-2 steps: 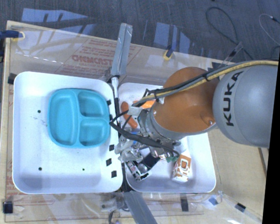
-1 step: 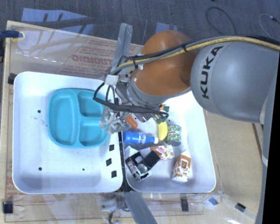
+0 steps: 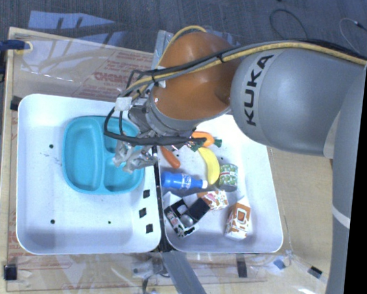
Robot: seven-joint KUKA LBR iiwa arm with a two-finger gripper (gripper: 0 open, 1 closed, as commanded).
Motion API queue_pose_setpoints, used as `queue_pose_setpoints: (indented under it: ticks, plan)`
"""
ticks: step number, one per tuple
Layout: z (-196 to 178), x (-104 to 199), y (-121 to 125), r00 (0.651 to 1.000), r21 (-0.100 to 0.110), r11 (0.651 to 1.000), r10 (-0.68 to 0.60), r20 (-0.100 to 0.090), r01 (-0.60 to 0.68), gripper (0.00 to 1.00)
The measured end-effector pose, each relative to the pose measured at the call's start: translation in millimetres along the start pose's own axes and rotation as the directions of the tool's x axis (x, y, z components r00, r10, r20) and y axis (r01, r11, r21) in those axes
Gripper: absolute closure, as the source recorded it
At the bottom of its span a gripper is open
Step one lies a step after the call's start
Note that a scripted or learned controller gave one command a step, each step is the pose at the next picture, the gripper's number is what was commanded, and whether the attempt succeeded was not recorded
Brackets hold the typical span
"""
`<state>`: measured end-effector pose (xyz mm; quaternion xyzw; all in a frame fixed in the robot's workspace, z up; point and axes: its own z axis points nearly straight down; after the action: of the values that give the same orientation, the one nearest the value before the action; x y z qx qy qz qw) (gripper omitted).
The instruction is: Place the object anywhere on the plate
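We take the blue, two-compartment plastic plate point(image 3: 94, 156) as our landmark; it lies in the left shallow white bin point(image 3: 45, 226), toward that bin's upper middle. Over the plate's right compartment we see the metal two-finger gripper point(image 3: 130, 158), hanging from the grey arm with its orange band point(image 3: 190, 78). The gripper is small and cluttered with cables, so we cannot tell how its jaws stand, nor whether anything sits between them.

Right of the plate, across the rims where the two bins meet, the right shallow white bin point(image 3: 271, 211) holds the loose things. Nearest the plate we see a blue bottle with a white cap point(image 3: 181, 182) lying on its side, and below it a black and white boxy object point(image 3: 186, 215). Above the bottle an orange carrot-like piece point(image 3: 169, 156) pokes out from under the wrist. Farther right lie a yellow banana point(image 3: 211, 165), a small green can point(image 3: 229, 175), and a white and orange carton point(image 3: 239, 221).
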<state>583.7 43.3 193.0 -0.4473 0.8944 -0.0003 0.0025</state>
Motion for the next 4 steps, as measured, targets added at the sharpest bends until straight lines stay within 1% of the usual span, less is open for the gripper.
queue_pose_setpoints:
  ticks: [1, 2, 3, 4]
  plan:
    - [1, -60, 7, 0.991, -0.002, 0.991, -0.131, -0.001, 0.131, 1.0]
    - [95, -49, 76, 0.997, 0.006, 0.997, 0.08, 0.006, -0.08, 1.0]
    - [0, 17, 48, 0.976, 0.0, 0.976, 0.219, -0.002, -0.219, 1.0]
    - [-44, -21, 109, 0.986, 0.0, 0.986, 0.165, -0.001, -0.165, 1.0]
